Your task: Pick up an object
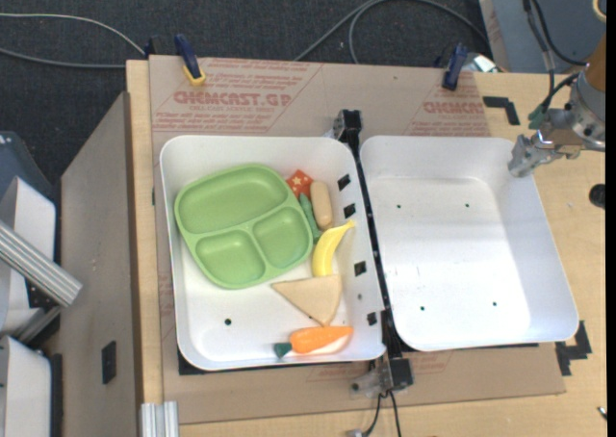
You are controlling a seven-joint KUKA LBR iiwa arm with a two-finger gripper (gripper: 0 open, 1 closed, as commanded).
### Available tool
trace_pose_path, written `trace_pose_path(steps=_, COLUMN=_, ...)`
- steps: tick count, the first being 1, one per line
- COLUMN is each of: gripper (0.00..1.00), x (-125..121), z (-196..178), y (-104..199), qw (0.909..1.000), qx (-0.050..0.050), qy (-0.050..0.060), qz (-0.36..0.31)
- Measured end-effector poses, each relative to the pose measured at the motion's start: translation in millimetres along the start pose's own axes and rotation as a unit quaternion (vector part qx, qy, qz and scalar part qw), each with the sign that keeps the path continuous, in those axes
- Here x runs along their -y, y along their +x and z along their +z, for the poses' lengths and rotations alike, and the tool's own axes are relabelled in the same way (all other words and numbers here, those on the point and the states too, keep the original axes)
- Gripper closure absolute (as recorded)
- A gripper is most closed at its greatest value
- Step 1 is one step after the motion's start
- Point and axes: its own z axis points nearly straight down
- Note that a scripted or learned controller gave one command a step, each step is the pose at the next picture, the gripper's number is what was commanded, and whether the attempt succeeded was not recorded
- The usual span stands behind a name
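Status: not begun, by appearance; nothing lifted. Tool at right edge of frame, over the upper right rim of the right bin, well apart from all objects; carries nothing, grip state cannot be told.

Left bin contents, all resting:
- green divided tray
- banana
- hot dog
- small red piece
- sandwich wedge
- carrot

Obstacles: central bin walls between tool and items; items clustered tightly beside the tray.
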Motion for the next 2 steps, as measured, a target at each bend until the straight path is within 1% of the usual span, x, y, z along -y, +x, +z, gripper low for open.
trace_pose_path(steps=1, gripper=1.0, x=-8.9, z=-55.9, y=8.3, qw=1.0, qx=0.0, qy=0.0, qz=-0.001)
trace_pose_path(steps=2, gripper=1.0, x=11.1, z=-54.2, y=54.5, qw=1.0, qx=-0.003, qy=0.006, qz=-0.001)
